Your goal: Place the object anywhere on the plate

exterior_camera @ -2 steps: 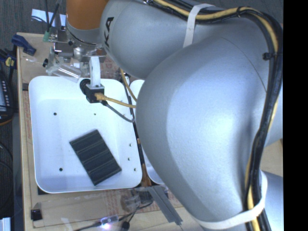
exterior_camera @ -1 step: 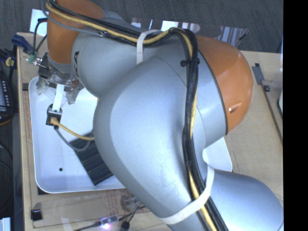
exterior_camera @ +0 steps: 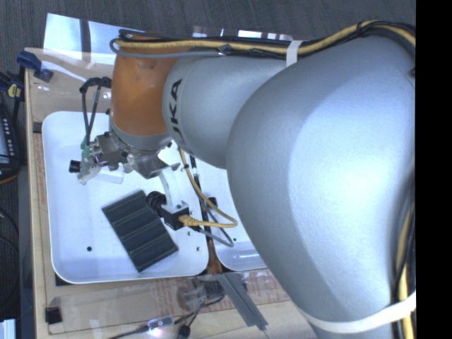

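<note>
My gripper point(exterior_camera: 90, 166) hangs low over the upper left part of the left bin point(exterior_camera: 63, 260), below the orange band point(exterior_camera: 141, 97) of the arm. Its tip is small and partly hidden by the wrist and cables. A dark grey ribbed rectangular slab point(exterior_camera: 139, 232) lies flat in the left bin, down and to the right of the gripper and apart from it. I cannot tell whether anything is held.
The big grey arm point(exterior_camera: 304, 161) covers most of the right bin point(exterior_camera: 240, 260) and the back of the left one. Yellow and black cables point(exterior_camera: 201, 221) dangle beside the slab. Clutter lies on the bench's left edge point(exterior_camera: 10, 126) and front edge point(exterior_camera: 205, 295).
</note>
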Action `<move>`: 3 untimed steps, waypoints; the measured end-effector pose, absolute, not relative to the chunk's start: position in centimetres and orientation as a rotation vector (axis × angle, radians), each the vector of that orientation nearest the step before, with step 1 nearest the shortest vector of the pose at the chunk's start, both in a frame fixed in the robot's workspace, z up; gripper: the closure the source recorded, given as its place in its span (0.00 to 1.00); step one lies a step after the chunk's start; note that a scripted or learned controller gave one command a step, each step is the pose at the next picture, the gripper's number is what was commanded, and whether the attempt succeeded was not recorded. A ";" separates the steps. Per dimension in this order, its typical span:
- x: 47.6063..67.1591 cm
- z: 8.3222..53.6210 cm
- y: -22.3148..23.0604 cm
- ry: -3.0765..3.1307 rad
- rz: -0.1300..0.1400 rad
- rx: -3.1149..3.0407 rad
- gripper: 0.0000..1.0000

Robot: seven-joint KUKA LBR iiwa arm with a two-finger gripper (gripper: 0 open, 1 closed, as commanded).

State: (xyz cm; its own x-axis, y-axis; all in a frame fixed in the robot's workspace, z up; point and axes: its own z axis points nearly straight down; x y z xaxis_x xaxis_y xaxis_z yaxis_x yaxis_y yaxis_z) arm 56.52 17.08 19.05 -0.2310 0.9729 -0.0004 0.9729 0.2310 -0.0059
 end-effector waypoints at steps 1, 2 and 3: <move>60.5 23.8 10.9 -2.088 0.005 -2.346 1.00; 64.7 23.7 12.5 -1.785 0.003 -2.584 1.00; 62.0 18.6 10.8 -2.080 0.009 -2.348 1.00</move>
